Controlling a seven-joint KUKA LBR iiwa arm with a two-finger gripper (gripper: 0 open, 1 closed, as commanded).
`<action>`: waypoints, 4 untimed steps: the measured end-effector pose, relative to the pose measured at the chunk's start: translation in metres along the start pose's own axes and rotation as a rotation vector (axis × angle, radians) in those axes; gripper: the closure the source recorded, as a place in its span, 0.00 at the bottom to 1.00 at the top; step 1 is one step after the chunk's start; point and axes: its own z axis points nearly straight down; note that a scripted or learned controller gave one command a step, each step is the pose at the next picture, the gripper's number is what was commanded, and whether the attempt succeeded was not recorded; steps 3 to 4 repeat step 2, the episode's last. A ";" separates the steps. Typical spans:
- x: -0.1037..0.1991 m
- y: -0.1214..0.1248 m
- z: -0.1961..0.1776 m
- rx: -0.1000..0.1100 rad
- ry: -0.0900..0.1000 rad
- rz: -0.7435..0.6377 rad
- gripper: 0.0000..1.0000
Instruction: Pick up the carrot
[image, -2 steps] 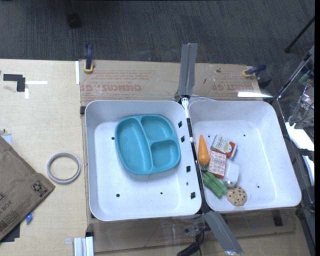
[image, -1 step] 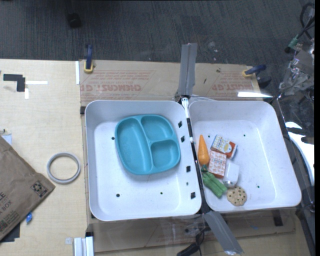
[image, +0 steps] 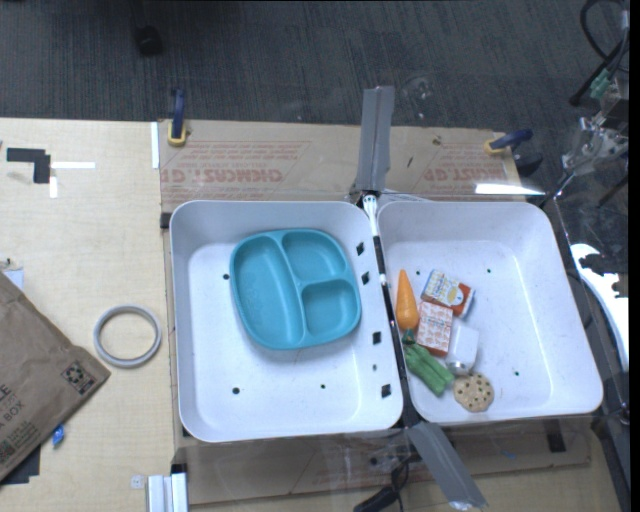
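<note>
Carrot (image: 405, 300) in right bin (image: 540, 215), hard against its left wall, beside the seam where the two bins meet. Long axis roughly along that wall, narrow end toward the far side. Claw state: cannot tell.

Step in hand, judged: approach and grasp, not yet begun; carrot lying free, nothing on it.

Advice for the grasp:
- Come straight down over the thick middle of the orange body, not the tapered tip.
- Close across the short width, one finger on the wall side, one on the packet side.
- Little room on the wall side; likely risk of a finger landing on the bin rim or pinning the carrot against the wall.
- Lower packet (image: 434, 326) just beside or touching the carrot's lower end; upper packet (image: 446, 290) near. Risk of nipping a packet edge along with the carrot.
- Smooth, rounded, probably hard plastic: liable to squirt out of an off-centre pinch.

Containers:
- Right bin: carrot, two red-and-white packets, small white item (image: 463, 345), green vegetable piece (image: 428, 368) below the carrot (separate piece or carrot top, unclear), cookie (image: 473, 392) near the front wall. All bunched in the left half.
- Left bin (image: 200, 400): teal divided plate (image: 296, 288), three compartments, nothing in them.
</note>
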 end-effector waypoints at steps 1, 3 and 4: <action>-0.004 0.000 0.014 0.004 0.001 0.313 1.00; 0.000 0.000 0.012 0.003 0.000 0.614 1.00; 0.000 0.000 0.012 0.003 0.000 0.614 1.00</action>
